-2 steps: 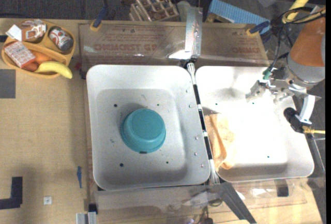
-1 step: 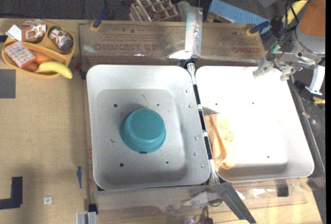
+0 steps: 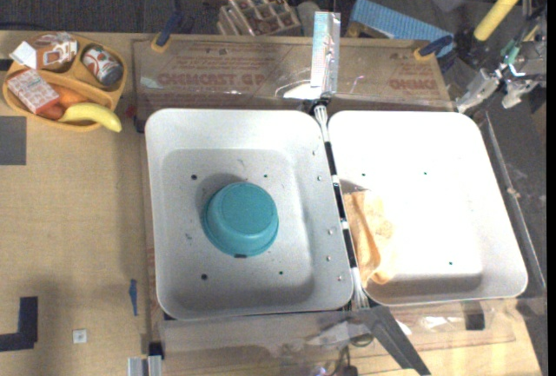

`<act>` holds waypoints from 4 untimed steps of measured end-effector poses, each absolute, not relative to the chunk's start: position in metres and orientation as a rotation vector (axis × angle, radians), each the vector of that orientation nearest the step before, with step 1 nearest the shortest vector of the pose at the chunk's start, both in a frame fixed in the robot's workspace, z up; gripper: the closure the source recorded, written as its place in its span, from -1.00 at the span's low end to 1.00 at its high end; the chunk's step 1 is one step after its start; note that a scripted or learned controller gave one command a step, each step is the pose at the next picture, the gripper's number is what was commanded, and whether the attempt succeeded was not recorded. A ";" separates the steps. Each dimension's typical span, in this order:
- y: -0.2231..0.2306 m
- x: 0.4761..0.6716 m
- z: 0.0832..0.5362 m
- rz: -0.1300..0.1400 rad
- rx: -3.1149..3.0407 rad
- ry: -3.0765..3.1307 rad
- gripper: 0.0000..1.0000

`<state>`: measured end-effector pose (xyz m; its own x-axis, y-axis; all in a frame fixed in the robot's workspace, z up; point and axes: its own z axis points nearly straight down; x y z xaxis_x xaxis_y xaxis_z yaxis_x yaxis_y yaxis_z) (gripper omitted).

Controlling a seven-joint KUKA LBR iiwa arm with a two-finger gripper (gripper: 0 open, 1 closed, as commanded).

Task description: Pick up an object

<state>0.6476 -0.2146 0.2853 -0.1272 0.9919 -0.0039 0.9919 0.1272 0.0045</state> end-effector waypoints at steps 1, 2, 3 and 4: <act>-0.168 0.582 0.138 0.000 2.151 2.288 -1.00; -0.108 0.619 0.088 0.006 2.167 2.264 -1.00; -0.151 0.600 0.200 0.000 2.244 2.195 -1.00; -0.103 0.545 0.119 -0.001 2.135 2.304 -1.00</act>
